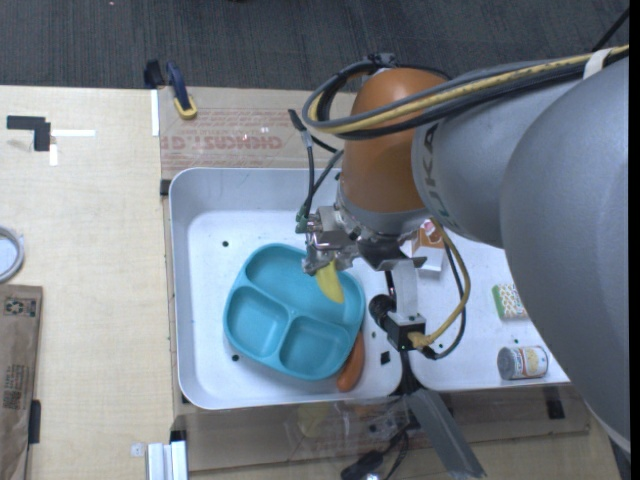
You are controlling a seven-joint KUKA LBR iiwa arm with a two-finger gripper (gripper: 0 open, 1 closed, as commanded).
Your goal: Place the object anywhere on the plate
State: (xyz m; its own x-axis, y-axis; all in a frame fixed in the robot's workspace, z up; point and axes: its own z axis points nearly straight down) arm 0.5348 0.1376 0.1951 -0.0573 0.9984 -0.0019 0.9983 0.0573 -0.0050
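Note:
A blue divided plate (281, 320) lies in the left white bin (200, 298). My gripper (324, 258) hangs over the plate's upper right rim, under the orange wrist band. A yellow, banana-like object (330, 285) sticks out below the fingers and points down over the plate's right side; it appears held between them. An orange, carrot-like object (351, 366) lies against the plate's lower right edge on the bin floor.
The right bin (470, 358) holds a small can (522, 362), a patterned packet (509, 301) and a white-and-orange item (430, 240) partly hidden by the arm. A tape roll (5, 255) and a brown bag (18, 353) lie on the bench at left.

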